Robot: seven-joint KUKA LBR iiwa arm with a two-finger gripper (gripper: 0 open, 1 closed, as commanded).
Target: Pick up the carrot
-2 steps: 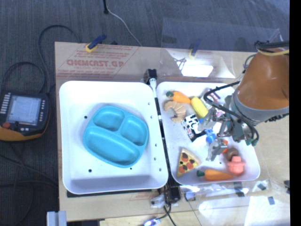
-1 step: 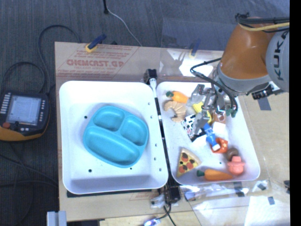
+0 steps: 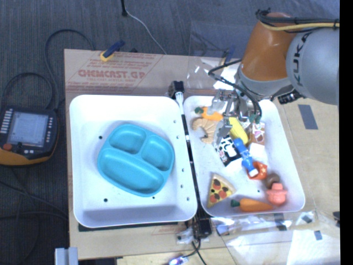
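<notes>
the carrot [image 3: 255,205] lies flat along the right bin's [image 3: 292,164] near wall, beside the pizza slice [image 3: 219,190]. it looks light, rigid, smooth plastic; the thick orange middle suits best. the gripper [image 3: 229,120] hovers well away; finger state can't be told.

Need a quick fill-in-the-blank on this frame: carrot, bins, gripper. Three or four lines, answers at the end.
1. The carrot lies in the ____ bin of the camera view.
2. The blue divided plate sits in the ____ bin.
3. Just left of the carrot lies a toy ____ slice.
4. The gripper hovers at that bin's ____ end, away from the carrot.

Answers: right; left; pizza; far
</notes>
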